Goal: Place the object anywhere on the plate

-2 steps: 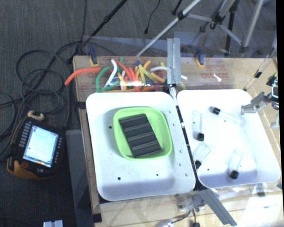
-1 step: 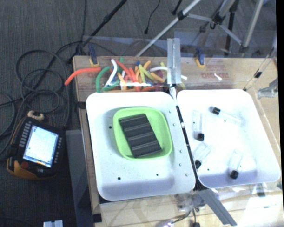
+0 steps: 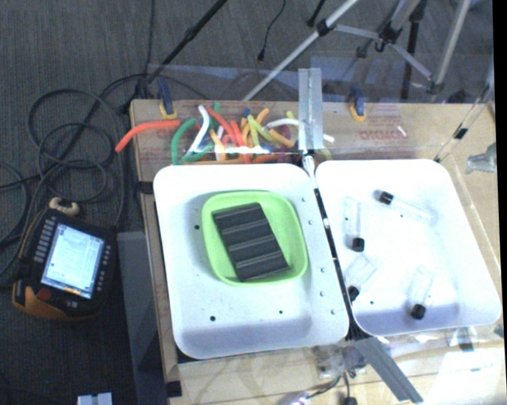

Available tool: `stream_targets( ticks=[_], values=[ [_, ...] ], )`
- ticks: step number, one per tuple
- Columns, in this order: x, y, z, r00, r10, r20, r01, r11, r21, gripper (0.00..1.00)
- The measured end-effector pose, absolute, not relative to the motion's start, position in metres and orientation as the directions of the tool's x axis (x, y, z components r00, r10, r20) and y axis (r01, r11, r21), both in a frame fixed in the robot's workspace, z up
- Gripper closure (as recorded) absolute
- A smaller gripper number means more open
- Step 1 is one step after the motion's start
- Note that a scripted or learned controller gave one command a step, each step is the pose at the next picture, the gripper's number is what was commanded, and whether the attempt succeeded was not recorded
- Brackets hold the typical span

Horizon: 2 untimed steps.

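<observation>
A green plate [image 3: 293,238] lies in the left white bin [image 3: 241,322]. On the plate rests a dark ribbed rectangular block [image 3: 251,241], lying flat and slightly turned. In the right white bin [image 3: 456,307] lie several clear tubes with black caps, one at the top [image 3: 403,205], one at the left [image 3: 354,227] and one at the lower right [image 3: 420,298].
A bundle of coloured cables [image 3: 234,133] lies along the bench's back edge behind the left bin. A metal post [image 3: 311,112] stands between the bins at the back. A hand-held pendant [image 3: 69,260] sits on the floor to the left. Tripod legs cross the top right.
</observation>
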State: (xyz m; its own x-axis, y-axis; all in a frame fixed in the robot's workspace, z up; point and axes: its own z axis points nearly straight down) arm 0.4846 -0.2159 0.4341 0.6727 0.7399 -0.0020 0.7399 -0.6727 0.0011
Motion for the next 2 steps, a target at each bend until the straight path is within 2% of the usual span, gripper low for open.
stream_targets(
  ticks=[2],
  values=[
    [0.4841,-0.2228,0.4338,0.894,0.449,-0.002,0.449,-0.894,0.001,0.0]
  ],
)
